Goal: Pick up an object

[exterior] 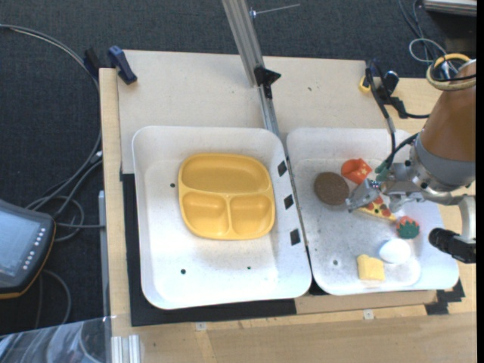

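**Gripper low in the right bin, among the small objects**

From my remote seat I see the arm (454, 138) reaching in from the right, its orange band above the grey wrist. The gripper (368, 195) is down in the right bin (333, 267), with its metal tip close to the bin floor. I cannot tell from this angle whether it is released or clenched, and I see nothing clearly caught in it.

The candidates for picking all lie in that right bin. A brown round disc (330, 188) lies just left of the gripper tip. An orange object (355, 169) sits just above the tip, near the disc. A slice-shaped yellow and red piece (376, 209) lies right at the tip, possibly touching it; I cannot be sure of contact. Beside it, lower right, is a small green and red item (407, 228). Nearer the front edge lie a white ball (394, 251) and, touching or nearly touching it on the left, a yellow block (370, 268).

The left bin (151, 263) holds a yellow divided plate (225, 195) with three compartments, lying flat near its middle.

I can read no brand, label or writing anywhere; the small dark marks on the divider between the bins are too small to make out. A handheld pendant (19, 246) lies at the far left, its screen illegible.
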Controlling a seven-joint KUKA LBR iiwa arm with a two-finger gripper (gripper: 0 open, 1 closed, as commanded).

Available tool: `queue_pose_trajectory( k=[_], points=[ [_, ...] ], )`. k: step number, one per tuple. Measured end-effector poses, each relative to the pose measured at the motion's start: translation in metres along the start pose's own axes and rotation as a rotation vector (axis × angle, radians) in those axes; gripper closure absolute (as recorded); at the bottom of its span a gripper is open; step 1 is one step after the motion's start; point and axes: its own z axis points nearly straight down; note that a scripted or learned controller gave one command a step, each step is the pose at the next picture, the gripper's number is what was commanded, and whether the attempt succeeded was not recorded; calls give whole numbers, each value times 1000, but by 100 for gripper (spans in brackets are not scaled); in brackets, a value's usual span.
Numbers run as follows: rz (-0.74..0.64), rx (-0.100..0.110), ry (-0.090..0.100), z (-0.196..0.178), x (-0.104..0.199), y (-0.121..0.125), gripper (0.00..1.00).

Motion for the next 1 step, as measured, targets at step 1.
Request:
queue_pose_trajectory(
  k=[1],
  points=[
    [0, -1, -1, 0, 0, 0, 0]
  ],
)
